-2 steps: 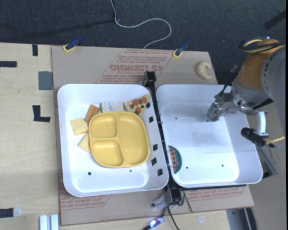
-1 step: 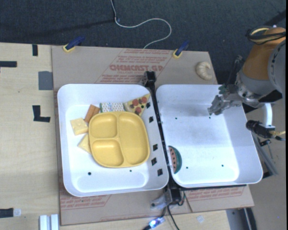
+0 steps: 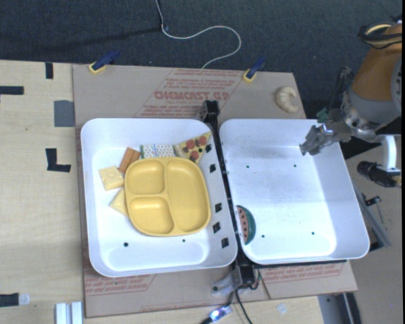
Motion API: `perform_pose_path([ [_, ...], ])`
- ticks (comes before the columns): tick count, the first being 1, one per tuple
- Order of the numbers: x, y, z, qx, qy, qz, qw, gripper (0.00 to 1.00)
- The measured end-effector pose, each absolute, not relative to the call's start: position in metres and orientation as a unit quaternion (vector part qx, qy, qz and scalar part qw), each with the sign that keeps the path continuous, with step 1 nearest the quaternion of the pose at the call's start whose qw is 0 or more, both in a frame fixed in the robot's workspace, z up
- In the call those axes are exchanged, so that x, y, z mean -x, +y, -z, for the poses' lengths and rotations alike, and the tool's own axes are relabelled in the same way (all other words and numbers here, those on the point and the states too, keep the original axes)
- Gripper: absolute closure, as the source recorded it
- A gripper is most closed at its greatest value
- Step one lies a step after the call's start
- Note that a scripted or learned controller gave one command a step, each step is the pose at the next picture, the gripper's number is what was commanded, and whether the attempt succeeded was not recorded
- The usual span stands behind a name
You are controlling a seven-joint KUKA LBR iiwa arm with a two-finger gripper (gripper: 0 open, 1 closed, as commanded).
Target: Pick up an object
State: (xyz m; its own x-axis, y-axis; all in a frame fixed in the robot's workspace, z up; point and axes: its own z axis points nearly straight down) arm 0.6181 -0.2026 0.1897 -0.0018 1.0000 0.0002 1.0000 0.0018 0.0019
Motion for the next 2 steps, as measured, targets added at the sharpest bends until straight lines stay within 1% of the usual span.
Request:
perform_pose_path([
  [1,-0.619,-0.202,-0.227,-0.706,0.708,-0.0010,0.001,1.00],
  [2,-0.600,-0.154,-0.215,-0.706,0.709,0.0009,-0.002,1.00],
])
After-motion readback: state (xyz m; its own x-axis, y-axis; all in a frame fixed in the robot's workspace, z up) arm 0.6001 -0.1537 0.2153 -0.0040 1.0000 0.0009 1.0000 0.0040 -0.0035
